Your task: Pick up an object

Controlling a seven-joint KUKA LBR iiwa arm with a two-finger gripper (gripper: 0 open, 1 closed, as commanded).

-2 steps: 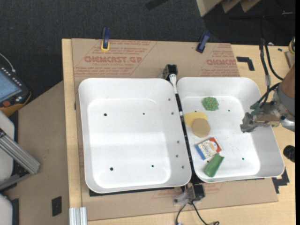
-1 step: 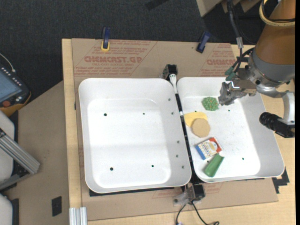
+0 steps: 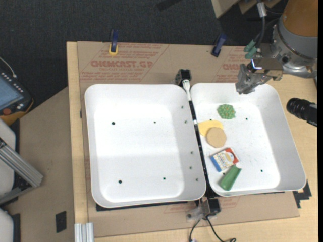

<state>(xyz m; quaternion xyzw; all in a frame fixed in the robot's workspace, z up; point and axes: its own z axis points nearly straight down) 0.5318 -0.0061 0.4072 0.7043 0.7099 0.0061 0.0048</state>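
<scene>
My gripper (image 3: 246,87) hangs over the far edge of the right bin (image 3: 282,135), above and to the right of the other objects, with nothing seen between its fingers. Below it lies a green bumpy ball (image 3: 226,111). A round tan disc (image 3: 216,137) rests on a yellow piece (image 3: 206,127) near the bin's left wall. Closer to the front sit a small red, white and blue packet (image 3: 223,160) and a green cylinder (image 3: 229,178).
The left bin (image 3: 101,135) lies beside the right one, joined by a black divider strip (image 3: 194,130). Both rest on a cardboard sheet (image 3: 151,59) held by clamps (image 3: 114,43) at the back.
</scene>
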